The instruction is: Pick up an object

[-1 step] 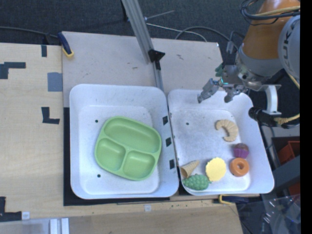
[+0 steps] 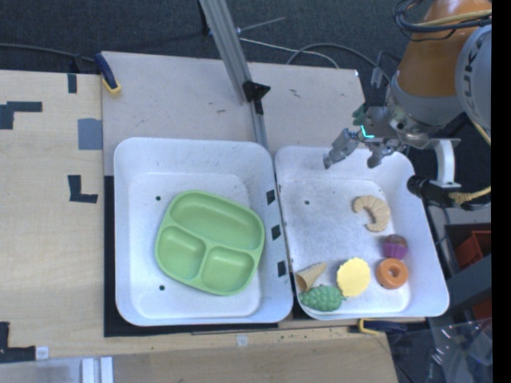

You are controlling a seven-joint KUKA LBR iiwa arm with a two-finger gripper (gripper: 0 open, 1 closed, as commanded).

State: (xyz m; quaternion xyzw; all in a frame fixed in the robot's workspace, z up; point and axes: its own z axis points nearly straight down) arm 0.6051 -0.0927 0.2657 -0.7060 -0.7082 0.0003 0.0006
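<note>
My gripper [image 2: 352, 155] hangs open over the far edge of the right bin [image 2: 319, 214], its two fingers spread with nothing between them. Toy foods lie along the near and right side of that bin: a tan croissant [image 2: 372, 212], a purple piece [image 2: 394, 246], an orange ring [image 2: 392, 273], a yellow disc [image 2: 353, 277], a green bumpy piece [image 2: 322, 298] and a tan cone [image 2: 310, 275]. The croissant is the closest item, lying a short way nearer the camera than the gripper.
The left bin [image 2: 136, 182] holds a green three-compartment plate [image 2: 210, 242]. A metal pole [image 2: 231, 46] slants up from the back between the bins. Cables run across the bench behind the right bin. The arm's body fills the upper right.
</note>
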